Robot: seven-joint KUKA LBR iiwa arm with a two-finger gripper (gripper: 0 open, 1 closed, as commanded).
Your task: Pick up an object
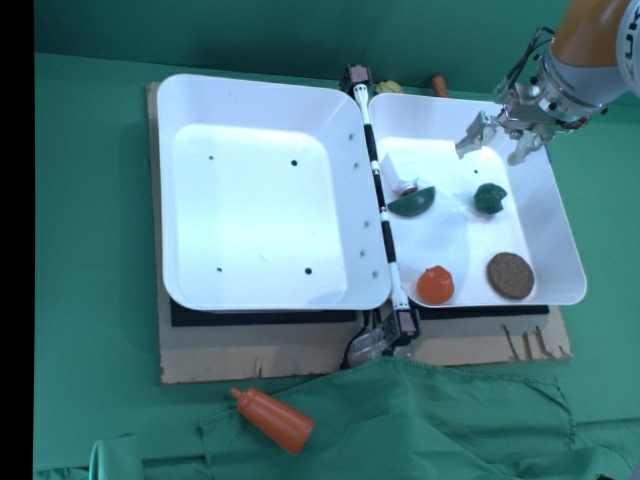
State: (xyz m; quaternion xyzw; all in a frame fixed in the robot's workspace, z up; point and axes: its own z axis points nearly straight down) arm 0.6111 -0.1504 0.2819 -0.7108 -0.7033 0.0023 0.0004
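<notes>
The arm (pixel 600 18) reaches in from the upper right, its orange band above a grey wrist (pixel 565 88). The gripper (pixel 500 146) points down and to the left at a slant. Its jaws stand spread apart, one finger (pixel 472 136) to the left, the other lower right, with nothing between them.

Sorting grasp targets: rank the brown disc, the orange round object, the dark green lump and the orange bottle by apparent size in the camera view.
1. orange bottle, though it lies nearer the camera, off the bins.
2. brown disc.
3. orange round object, close to the disc; unsure between them.
4. dark green lump.
</notes>
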